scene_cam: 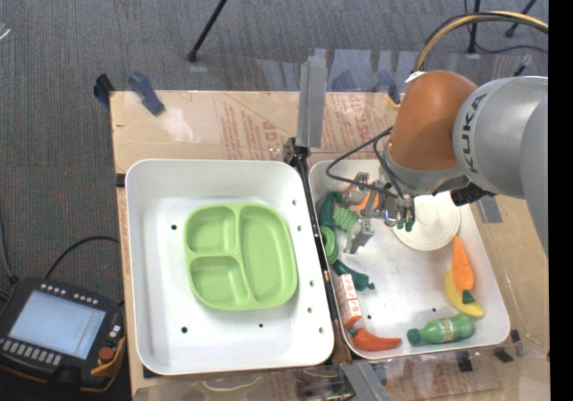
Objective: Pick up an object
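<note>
Camera view: gripper low in right bin, finger state indiscernible; green divided plate in left bin.

Green divided plate in left bin, toys in right bin

The grey arm reaches in from the right, its pincer pointing down and low.
</note>
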